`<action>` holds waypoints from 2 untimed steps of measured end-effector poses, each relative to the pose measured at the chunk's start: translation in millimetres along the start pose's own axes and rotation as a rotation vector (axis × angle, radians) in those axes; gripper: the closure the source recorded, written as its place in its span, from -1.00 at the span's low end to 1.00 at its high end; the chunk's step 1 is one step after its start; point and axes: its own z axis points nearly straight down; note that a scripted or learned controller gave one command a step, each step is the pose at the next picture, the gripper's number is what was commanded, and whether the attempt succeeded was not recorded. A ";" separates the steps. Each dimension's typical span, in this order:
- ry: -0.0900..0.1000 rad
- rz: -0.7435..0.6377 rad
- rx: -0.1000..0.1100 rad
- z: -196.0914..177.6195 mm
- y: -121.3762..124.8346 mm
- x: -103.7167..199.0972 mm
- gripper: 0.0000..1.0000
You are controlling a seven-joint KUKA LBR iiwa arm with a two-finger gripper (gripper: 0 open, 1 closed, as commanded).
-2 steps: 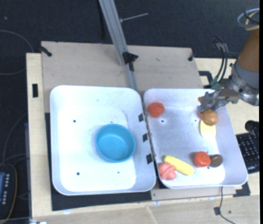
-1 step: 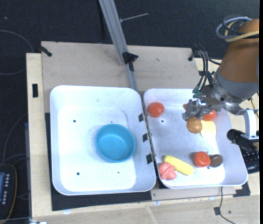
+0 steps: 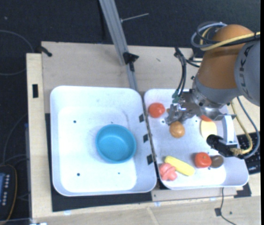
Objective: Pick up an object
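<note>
your gripper (image 3: 175, 117) hangs low in the right bin (image 3: 235, 175), directly over a small brownish-orange round object (image 3: 177, 130) that looks like a toy fruit. the metal fingers reach down to its top edge, but from this slanted view you cannot tell whether they are spread around it, closed on it, or just resting above it, so treat the grasp as unconfirmed.

that round piece is the natural target: it sits in the upper middle of the right bin with bare floor around it. the red tomato-like ball (image 3: 156, 109) lies just up and to the left, near the wall between the bins, and a pale yellow slice (image 3: 208, 127) lies to the right, partly under the arm. keep both out of the finger sweep.

to do this step well, centre the fingers so the ball's widest part sits between them, not off to one side; a round, smooth toy will likely squirt away if pinched off-centre. go down far enough that the pads pass its middle, then close gently and lift straight up, no sideways drag.

the rest sits well apart along the near edge of the right bin: a yellow banana-like piece (image 3: 180, 166) touching a pink lumpy toy (image 3: 168, 172), and a second red ball (image 3: 202, 160) beside a dark brown piece (image 3: 216, 161). the blue bowl (image 3: 116, 143) stands alone in the left bin (image 3: 75, 102). none of these should interfere with a vertical lift.
</note>
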 end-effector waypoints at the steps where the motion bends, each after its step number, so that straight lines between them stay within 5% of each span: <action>1: 0.002 -0.002 0.002 9.0 -15.3 55.4 1.00; 2: 0.003 -0.005 0.000 6.5 -12.2 115.4 1.00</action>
